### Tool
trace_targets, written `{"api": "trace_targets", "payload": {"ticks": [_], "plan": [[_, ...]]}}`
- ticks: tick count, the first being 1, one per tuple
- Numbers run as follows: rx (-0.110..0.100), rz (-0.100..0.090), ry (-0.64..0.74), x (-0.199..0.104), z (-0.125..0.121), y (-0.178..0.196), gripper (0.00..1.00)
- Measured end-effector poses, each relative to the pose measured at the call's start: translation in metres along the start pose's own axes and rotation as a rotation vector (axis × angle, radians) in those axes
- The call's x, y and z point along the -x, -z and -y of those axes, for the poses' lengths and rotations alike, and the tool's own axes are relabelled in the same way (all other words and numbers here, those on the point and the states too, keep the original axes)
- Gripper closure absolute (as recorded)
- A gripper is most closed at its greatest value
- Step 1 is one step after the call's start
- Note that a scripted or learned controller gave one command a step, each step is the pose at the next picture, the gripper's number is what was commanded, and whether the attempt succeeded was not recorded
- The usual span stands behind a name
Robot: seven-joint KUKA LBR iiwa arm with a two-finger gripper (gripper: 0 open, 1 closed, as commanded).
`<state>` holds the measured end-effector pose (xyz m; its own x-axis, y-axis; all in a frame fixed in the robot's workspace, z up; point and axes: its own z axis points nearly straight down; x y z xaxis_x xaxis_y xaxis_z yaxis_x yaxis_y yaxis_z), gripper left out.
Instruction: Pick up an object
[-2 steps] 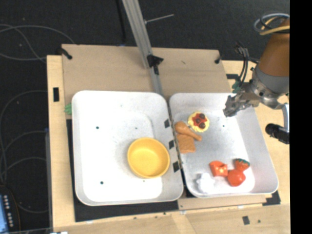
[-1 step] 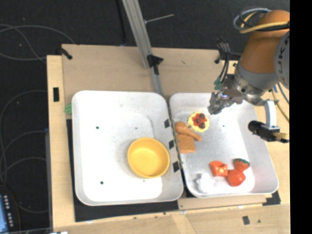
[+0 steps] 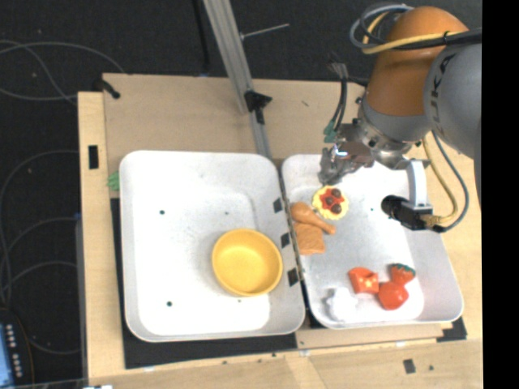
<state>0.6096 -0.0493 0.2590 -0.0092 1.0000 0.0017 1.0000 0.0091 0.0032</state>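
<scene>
Tan bench [image 3: 186,112] on black floor [image 3: 97,23] (cables trailing).

You cannot make out how the claw [image 3: 332,167] stands: its tip is a dark, blurred cluster over the far left corner of the right bin [image 3: 434,298], and it covers part of that bin's rim. The arm [image 3: 409,63] is cut off at the picture's right side, so you see no more than its orange band and a grey stretch. The small yellow item [image 3: 331,203] with red and dark spots just below the claw is too small to name. So is the pale lump [image 3: 338,304] near the right bin's front rim. The bench [image 3: 97,241] runs out of the picture at the bottom.
</scene>
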Motion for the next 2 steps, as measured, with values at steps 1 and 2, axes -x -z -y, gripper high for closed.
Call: {"api": "trace_targets", "payload": {"ticks": [1,2], "plan": [[-0.001,0.001,-0.006,-0.042,-0.003,0.001,1.00],[-0.005,0.002,-0.004,-0.090,-0.009,-0.015,1.00]]}}
